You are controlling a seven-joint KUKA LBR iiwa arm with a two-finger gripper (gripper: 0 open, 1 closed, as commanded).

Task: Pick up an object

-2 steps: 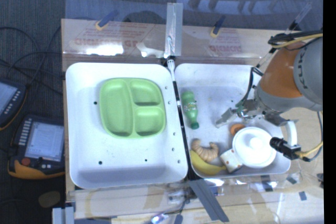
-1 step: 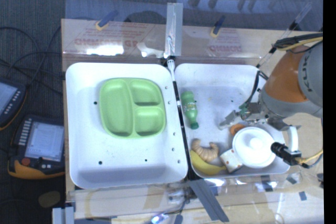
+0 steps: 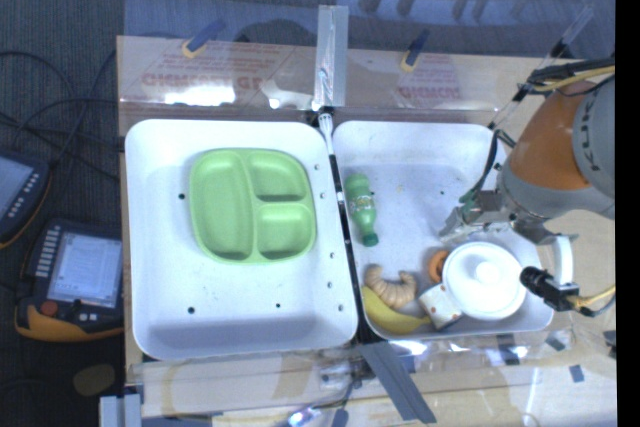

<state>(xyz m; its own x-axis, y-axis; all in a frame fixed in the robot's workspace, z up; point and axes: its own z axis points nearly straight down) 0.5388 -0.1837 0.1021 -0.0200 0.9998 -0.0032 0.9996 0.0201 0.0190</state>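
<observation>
Camera view from above: at the far left, on the dark floor, lies a handheld screen unit point(image 3: 75, 267) with cables beside it. Next comes the left bin point(image 3: 150, 245), which holds a light green plate point(image 3: 252, 205) with three compartments, lying flat near the bin's middle. A narrow wall separates this bin from the right bin point(image 3: 420, 150).

All the loose things that could be picked up lie in the right bin. A small green bottle point(image 3: 360, 208) lies on its side close to the bin's left wall. Nearer the front corner a yellow banana point(image 3: 392, 318) curves along the bin floor, with a tan lumpy thing point(image 3: 395, 287) touching its upper side. Just right of these is a small orange thing point(image 3: 437, 265), partly hidden, and a small white cup point(image 3: 440, 305) tipped on its side. A white round dish point(image 3: 485, 281) sits touching the cup, near the bin's front right.

The gripper point(image 3: 472, 213) hangs over the right part of this bin, just behind the white dish, with nothing seen in its grasp; whether it is closed or released cannot be told. The arm point(image 3: 560, 155) runs off to the right.
</observation>
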